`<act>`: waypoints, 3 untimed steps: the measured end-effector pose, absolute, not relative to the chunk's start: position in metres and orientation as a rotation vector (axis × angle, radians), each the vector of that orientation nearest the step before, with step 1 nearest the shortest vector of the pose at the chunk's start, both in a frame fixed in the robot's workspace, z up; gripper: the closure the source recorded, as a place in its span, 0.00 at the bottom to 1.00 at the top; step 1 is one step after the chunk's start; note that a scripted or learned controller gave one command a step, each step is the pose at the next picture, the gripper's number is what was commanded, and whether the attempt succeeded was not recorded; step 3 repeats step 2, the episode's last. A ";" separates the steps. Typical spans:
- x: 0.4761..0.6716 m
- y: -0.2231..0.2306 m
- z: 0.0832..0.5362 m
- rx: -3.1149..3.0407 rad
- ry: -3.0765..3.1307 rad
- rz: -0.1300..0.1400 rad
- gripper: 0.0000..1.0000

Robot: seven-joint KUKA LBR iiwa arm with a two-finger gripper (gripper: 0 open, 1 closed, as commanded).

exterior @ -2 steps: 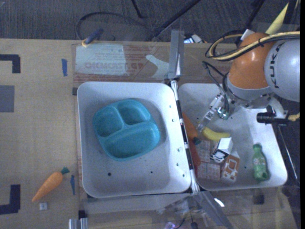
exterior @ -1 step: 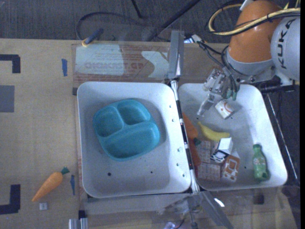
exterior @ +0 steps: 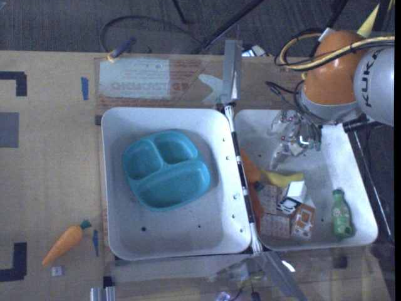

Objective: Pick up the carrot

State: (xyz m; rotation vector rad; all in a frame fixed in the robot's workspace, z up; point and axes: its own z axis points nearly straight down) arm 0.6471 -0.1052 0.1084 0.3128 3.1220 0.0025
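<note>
One carrot (exterior: 63, 244) lies on the wooden bench (exterior: 44, 168), well left of the left bin (exterior: 119, 127), which holds one blue divided plate (exterior: 166, 168). The right bin (exterior: 358, 168) holds one banana (exterior: 282, 177), one green bottle (exterior: 341, 213) and cartons. The gripper (exterior: 292, 142) hangs above the banana; whether it is parted or closed cannot be told. Dark carpet lies beyond.

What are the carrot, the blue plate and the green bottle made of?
The carrot looks like matte toy plastic, evenly orange with a neat green top. The blue plate seems moulded plastic: smooth, rounded compartments with a soft sheen. The green bottle looks like plastic too, though it is too small to be sure.
</note>
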 end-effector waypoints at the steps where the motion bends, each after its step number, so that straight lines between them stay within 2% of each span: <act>1: 0.649 -0.105 0.121 0.316 3.113 0.006 1.00; 2: 0.649 -0.105 0.121 0.315 3.114 0.006 0.00; 3: 0.649 -0.105 0.121 0.315 3.114 0.006 0.00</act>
